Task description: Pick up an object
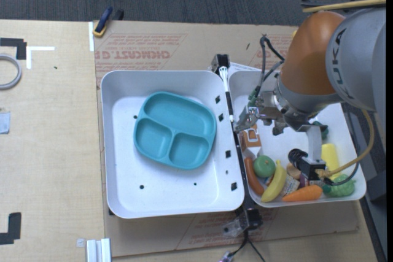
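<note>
Two bins [110, 150] side by side: toy food heaped at the right one's near end, banana [274, 184], carrot [302, 194], green apple [264, 165]. Gripper [258, 115] hovers above them; its state, can't tell. Teal tray [175, 130] left.

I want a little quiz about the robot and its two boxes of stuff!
1. True or false: the teal plate lies in the left bin.
2. Which fruit lies next to the green apple: A) yellow banana B) red cherry C) purple grape?
3. Fill in: the arm hangs over the ___ bin.

Key: 1 true. 2 A. 3 right; the right bin also holds an orange carrot.
</note>
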`<action>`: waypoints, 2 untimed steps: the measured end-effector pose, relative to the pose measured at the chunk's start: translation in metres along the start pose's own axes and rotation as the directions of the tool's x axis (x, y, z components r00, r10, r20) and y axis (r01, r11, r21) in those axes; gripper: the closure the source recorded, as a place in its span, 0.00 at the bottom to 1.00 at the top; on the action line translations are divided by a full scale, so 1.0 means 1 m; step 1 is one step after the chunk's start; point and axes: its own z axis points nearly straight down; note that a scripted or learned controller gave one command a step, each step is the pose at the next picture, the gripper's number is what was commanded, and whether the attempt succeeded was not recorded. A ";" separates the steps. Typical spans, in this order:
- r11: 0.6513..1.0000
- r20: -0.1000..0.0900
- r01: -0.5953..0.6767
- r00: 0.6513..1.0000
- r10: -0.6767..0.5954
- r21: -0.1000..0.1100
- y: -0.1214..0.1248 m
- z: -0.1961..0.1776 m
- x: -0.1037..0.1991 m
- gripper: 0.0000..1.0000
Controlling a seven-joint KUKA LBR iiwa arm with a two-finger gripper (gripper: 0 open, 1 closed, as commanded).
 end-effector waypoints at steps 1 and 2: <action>1.000 0.000 0.000 1.000 0.000 0.000 0.000 0.000 0.000 0.00; 1.000 0.000 0.000 1.000 0.000 0.000 0.000 0.000 0.000 0.00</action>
